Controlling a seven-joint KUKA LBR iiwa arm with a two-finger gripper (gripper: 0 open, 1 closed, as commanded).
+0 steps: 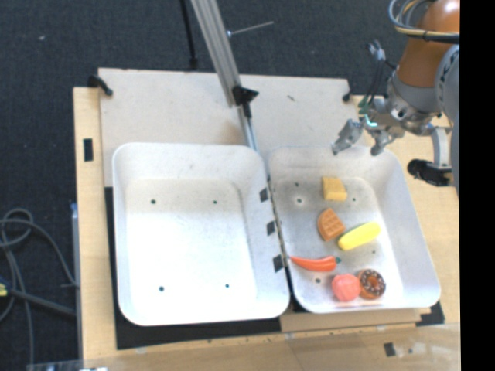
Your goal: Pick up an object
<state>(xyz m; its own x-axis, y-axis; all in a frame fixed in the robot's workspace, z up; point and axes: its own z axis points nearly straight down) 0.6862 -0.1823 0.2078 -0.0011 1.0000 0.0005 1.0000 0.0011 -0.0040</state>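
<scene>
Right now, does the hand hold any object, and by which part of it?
Nothing is held. The hand is open above the far edge of the right bin, with nothing between its fingers.

Both bins [193, 230] are seen as smooth matt white plastic, finely speckled. Pale matt wood is noted for the bench [89, 207]. The slanted pole [219, 45] appears ribbed metal.
</scene>
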